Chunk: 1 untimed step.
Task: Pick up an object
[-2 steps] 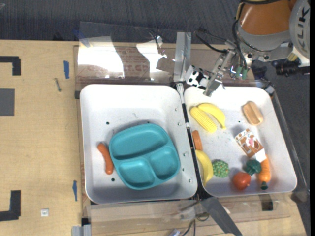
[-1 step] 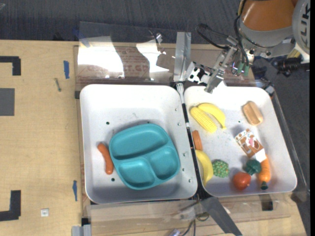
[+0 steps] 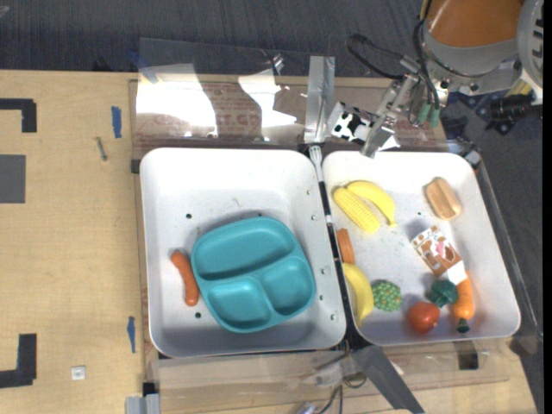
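Observation:
My gripper (image 3: 379, 136) hangs over the far rim of the right bin (image 3: 496, 257), near its back left corner, with nothing seen in it. Below it in that bin lie a yellow banana (image 3: 377, 195) and a corn cob (image 3: 356, 210). A bread roll (image 3: 442, 198) rests at the back right. A small printed carton (image 3: 435, 250) sits mid-right. Along the front are a second banana (image 3: 359, 288), broccoli (image 3: 385, 296), a tomato (image 3: 423, 317) and a carrot (image 3: 466, 300).
The left bin (image 3: 164, 188) holds a teal divided plate (image 3: 252, 272) and an orange sausage (image 3: 185, 277) beside it. Another orange piece (image 3: 346, 247) lies by the divider between the bins. Clear plastic sheeting (image 3: 224, 102) lies behind the bins.

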### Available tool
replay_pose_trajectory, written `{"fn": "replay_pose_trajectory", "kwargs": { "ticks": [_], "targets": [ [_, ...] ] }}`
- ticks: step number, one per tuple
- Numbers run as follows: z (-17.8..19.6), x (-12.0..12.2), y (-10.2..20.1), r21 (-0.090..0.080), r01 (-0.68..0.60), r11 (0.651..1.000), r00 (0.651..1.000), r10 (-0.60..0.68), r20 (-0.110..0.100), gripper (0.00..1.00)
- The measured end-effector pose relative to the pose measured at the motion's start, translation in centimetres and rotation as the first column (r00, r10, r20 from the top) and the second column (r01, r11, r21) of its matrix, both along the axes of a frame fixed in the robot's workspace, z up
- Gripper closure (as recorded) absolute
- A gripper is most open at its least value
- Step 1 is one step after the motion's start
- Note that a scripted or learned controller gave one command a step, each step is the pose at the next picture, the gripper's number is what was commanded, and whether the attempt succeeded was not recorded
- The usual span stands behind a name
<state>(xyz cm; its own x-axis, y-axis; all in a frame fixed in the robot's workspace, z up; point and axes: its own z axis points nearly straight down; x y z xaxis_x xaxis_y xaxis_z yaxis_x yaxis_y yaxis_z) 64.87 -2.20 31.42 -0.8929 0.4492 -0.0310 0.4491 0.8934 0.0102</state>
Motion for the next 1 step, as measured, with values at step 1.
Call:
{"fn": "replay_pose_trajectory", "kwargs": {
  "ticks": [1],
  "targets": [
    [-2.98,-6.29,0.45,0.005,-0.081,0.997,0.996,0.082,-0.030,1.00]
  ]
}}
